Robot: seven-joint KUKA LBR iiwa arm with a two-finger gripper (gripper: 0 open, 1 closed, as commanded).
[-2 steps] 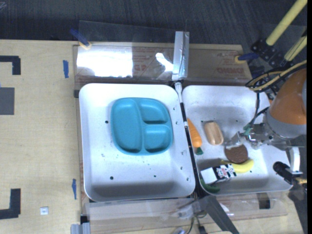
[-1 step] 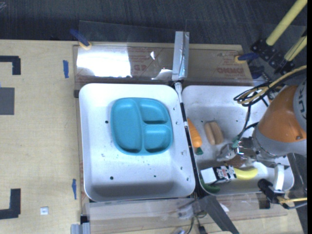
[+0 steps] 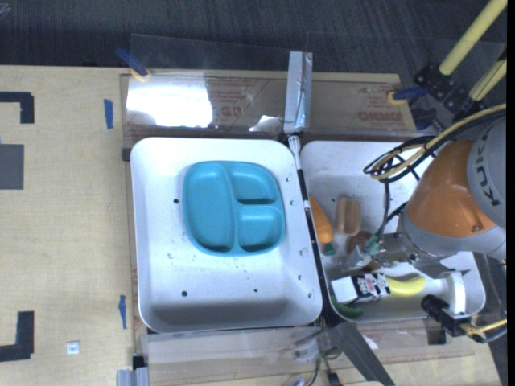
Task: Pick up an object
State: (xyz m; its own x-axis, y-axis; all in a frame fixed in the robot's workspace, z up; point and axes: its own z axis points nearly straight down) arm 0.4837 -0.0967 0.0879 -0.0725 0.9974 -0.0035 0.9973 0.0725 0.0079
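The arm point(image 3: 451, 199) is reached into the right bin point(image 3: 322, 161), its end effector point(image 3: 372, 257) low among the clutter at the bin's near-left part. Whether the end effector is spread or pinched cannot be told; it is hidden by the wrist and cables.

Candidate objects are crowded there: an orange carrot-like piece point(image 3: 321, 222) against the left wall, a tan wooden piece point(image 3: 348, 214) just beside it, and a yellow banana-like item point(image 3: 407, 285) nearer the front.

The carrot and the tan piece both run front to back. The yellow item lies left to right.

For a good grasp, one object should be singled out and closed on across its short width.

The left bin point(image 3: 153, 240) holds a blue divided plate point(image 3: 234, 207).
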